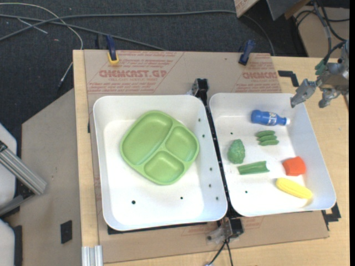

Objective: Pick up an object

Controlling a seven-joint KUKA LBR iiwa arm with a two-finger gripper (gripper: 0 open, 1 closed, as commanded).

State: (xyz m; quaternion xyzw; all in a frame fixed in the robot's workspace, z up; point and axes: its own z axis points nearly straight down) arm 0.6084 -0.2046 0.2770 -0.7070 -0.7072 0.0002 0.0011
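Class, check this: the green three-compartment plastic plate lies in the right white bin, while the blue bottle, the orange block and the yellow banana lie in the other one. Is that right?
Not quite. The camera view shows the green three-compartment plastic plate in the left white bin. The small blue bottle, orange block and yellow toy banana lie in the other, right white bin.

This is looking like a robotics lab or test workshop rather than a home; two white bins (105,148) are sitting side by side on a plywood surface (83,165) lined with printed cardboard (138,71), the sheet being held by blue clamps (112,53); loose cables (44,15) are trailing over dark carpet (33,65); toy plastic food (294,188) and a green divided tray (160,147) are lying in the bins as test pieces; aluminium framing (19,168) is standing at left.
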